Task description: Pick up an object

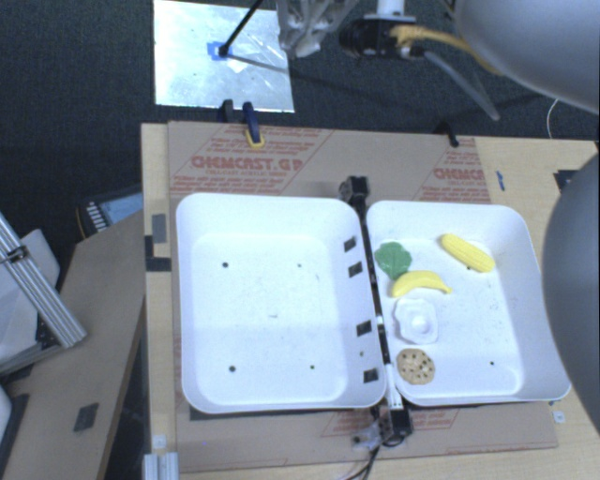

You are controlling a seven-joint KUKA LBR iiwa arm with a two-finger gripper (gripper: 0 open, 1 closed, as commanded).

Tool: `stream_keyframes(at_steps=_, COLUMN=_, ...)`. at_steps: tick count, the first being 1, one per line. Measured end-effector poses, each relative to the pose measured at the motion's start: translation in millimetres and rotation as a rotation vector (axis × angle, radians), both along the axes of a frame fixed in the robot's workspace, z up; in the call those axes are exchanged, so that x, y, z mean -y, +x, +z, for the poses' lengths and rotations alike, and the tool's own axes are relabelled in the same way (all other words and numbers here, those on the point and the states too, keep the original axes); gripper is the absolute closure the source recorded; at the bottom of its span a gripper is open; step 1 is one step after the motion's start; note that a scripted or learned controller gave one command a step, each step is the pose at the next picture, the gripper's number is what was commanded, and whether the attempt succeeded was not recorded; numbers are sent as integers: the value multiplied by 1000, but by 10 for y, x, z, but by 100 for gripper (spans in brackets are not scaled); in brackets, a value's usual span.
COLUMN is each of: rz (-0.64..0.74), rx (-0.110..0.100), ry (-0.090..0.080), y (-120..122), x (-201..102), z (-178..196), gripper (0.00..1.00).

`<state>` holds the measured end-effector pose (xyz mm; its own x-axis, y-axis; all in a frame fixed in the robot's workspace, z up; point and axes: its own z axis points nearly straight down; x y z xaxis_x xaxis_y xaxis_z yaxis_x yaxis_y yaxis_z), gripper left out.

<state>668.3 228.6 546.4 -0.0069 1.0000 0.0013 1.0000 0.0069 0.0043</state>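
Five toy foods wait along the right white plastic bin (506,225), nearest the divider: a green broccoli piece (392,257), a yellow banana (421,282), a cookie (415,367). The gripper (309,28) hangs high above the bench, its finger state impossible to tell. The pick hasn't begun, I'd say; next comes a descent onto one item.

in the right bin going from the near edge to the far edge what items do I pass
Cookie → fried egg → banana → broccoli → corn cob, all in the right bin.

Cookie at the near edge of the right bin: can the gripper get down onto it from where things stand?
Probably yes. The cookie lies flat with nothing over it; the fried egg sits just beyond it, close but apart. The bin wall beside it could crowd one finger.
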Motion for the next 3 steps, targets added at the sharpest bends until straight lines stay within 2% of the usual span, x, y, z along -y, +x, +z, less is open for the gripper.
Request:
stream_keyframes(at_steps=1, rz=1, rx=-1, ry=0, y=0, x=0, z=-4, gripper=0)
stream_keyframes(at_steps=2, rz=4, rx=2, ry=0, y=0, x=-3, z=109, gripper=100)
stream_keyframes(at_steps=3, rz=8, rx=4, ry=1, y=-1, x=-7, z=222, gripper=100)
